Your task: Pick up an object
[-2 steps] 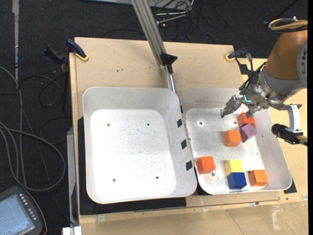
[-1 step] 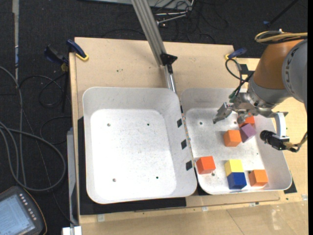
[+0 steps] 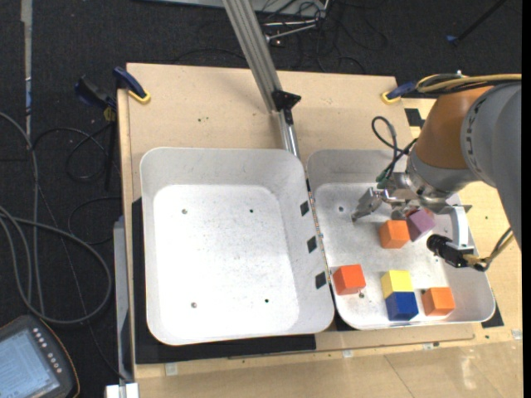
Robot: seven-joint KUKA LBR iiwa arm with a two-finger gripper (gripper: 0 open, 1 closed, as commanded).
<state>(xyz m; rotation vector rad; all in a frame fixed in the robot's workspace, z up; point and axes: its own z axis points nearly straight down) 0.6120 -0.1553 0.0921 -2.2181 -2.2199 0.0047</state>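
My gripper [image 3: 380,203] hangs over the upper middle of the right bin [image 3: 332,172], below the arm's orange band [image 3: 444,123]. Just below and to the right of it lies an orange block [image 3: 395,234], touching a purple block [image 3: 421,220]. I see nothing held in the gripper. Along the bin's front lie another orange block [image 3: 348,279], a yellow block [image 3: 397,282], a blue block [image 3: 402,306] right against the yellow one, and a third orange block [image 3: 438,301].
The left bin [image 3: 166,172] stands beside the right one on the wooden bench [image 3: 207,106]. A slanted metal pole [image 3: 253,44] ends at the back between the bins. A black cable [image 3: 386,135] loops near the wrist.
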